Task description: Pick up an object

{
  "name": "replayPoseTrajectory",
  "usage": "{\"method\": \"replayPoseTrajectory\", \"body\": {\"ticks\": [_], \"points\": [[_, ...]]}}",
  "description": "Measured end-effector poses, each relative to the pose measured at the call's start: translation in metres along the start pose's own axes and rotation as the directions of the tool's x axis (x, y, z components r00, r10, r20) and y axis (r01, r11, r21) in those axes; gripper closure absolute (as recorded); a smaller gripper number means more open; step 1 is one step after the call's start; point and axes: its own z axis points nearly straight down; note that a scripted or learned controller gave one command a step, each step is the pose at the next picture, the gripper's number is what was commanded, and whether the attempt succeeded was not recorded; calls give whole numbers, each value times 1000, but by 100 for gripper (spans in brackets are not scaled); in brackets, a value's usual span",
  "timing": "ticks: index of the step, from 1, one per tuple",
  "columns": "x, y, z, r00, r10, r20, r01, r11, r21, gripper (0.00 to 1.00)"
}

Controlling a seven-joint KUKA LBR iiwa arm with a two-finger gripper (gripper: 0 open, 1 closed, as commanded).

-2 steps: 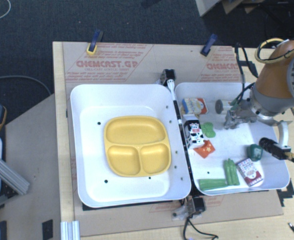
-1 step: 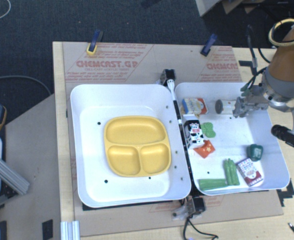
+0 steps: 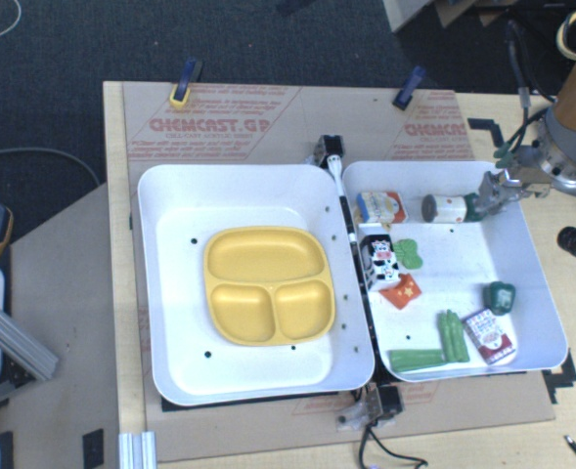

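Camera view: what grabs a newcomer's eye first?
The yellow divided tray sitting alone in the middle of the left bin. Next, the clutter in the right bin: green pieces along its near edge, a small red packet near its left wall, and the gripper at the far right corner beside a small white bottle.

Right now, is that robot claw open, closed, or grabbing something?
Gripper: at the far edge of the right bin, next to a small white bottle; open or closed cannot be told.
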Motion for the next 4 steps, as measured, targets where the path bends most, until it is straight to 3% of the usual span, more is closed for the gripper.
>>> {"method": "replayPoseTrajectory", "body": {"ticks": [1,4], "points": [[0,1,-1,1000,0,-1,0,1000,4,100],[168,-8,10,1000,-7,-6,7,1000,9,100]]}}
